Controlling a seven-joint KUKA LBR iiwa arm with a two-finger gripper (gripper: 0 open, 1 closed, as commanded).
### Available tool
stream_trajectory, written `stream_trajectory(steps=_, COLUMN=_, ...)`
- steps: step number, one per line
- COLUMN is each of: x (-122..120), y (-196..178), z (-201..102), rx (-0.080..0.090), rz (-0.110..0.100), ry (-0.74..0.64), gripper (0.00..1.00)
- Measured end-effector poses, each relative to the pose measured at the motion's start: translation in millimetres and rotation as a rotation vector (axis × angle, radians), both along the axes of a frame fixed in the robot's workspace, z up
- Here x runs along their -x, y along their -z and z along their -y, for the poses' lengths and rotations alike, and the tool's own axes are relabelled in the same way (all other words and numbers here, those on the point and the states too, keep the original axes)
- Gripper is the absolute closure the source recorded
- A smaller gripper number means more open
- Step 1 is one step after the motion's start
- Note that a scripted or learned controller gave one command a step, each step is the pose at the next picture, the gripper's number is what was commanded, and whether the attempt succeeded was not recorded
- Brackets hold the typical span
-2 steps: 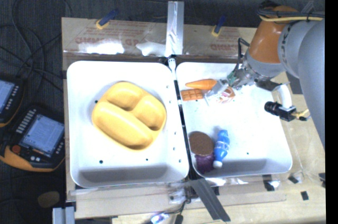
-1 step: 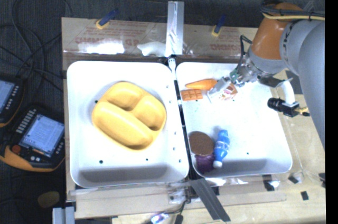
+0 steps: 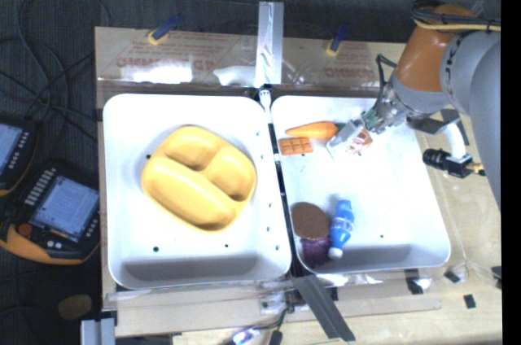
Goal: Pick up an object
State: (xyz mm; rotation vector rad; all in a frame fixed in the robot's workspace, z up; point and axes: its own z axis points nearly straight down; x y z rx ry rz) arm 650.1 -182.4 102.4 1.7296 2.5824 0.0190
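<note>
The right bin (image 3: 407, 197) holds an orange carrot (image 3: 312, 128) and a small orange waffle-like block (image 3: 295, 146) near its far left corner. At its front left lie a brown disc (image 3: 308, 220) on a purple piece (image 3: 317, 249) and a blue and white bottle (image 3: 340, 227). My gripper (image 3: 352, 139) is low over the far part of this bin, just right of the carrot's tip. A large yellow bread-shaped toy (image 3: 198, 176) takes up the left bin (image 3: 130, 254).
A metal divider post (image 3: 269, 42) stands at the back between the bins. Blue clips (image 3: 164, 29) sit on the back board. A teach pendant (image 3: 50, 213) lies on the floor at the left. My arm (image 3: 456, 75) crosses the right bin's far right corner.
</note>
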Motion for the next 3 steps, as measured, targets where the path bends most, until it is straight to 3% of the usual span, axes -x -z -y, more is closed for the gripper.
stream_trajectory(steps=1, x=-4, y=-18, z=0, rx=0.005, rz=0.012, ry=-0.003, gripper=1.00)
stream_trajectory(steps=2, x=79, y=-106, z=-33, rx=-0.006, rz=-0.035, ry=-0.070, gripper=1.00)
stream_trajectory(steps=3, x=108, y=-13, z=-45, rx=-0.014, rz=-0.037, ry=0.249, gripper=1.00)
